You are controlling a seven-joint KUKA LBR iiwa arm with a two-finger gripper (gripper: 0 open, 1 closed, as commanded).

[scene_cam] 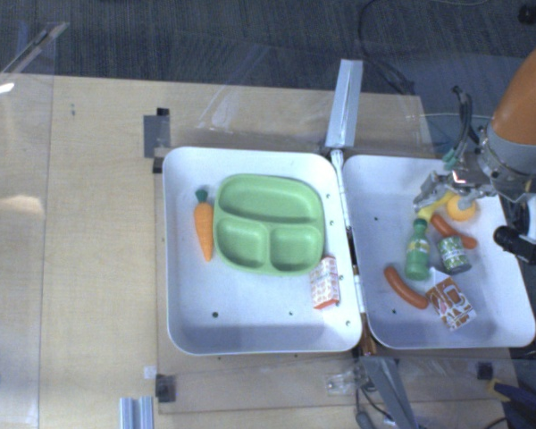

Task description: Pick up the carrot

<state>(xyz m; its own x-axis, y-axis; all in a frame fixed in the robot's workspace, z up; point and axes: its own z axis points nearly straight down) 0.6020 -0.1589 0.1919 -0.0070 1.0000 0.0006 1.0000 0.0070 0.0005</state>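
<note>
While the carrot [204, 228] lay at nine o'clock of the green tray [270, 222], both sat in the left bin [250, 329]. Sausages [406, 288] and a bottle [417, 251] filled the right bin [509, 329]. Whether the gripper [447, 182] was clenched, I cannot tell.

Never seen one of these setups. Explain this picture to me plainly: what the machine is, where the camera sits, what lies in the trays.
One camera looks down at a slant on a wooden bench with two shallow white bins. The grey and orange robot arm reaches in from the right; its gripper hangs over the right bin, above a small pile of toy food.

The left bin holds the carrot, which the arm is meant to pick up, lying along the left side of a green divided plate, and a small carton by the plate's lower right corner.

In the right bin lie a green bottle, a sausage, a small can and a brown packet.
</note>
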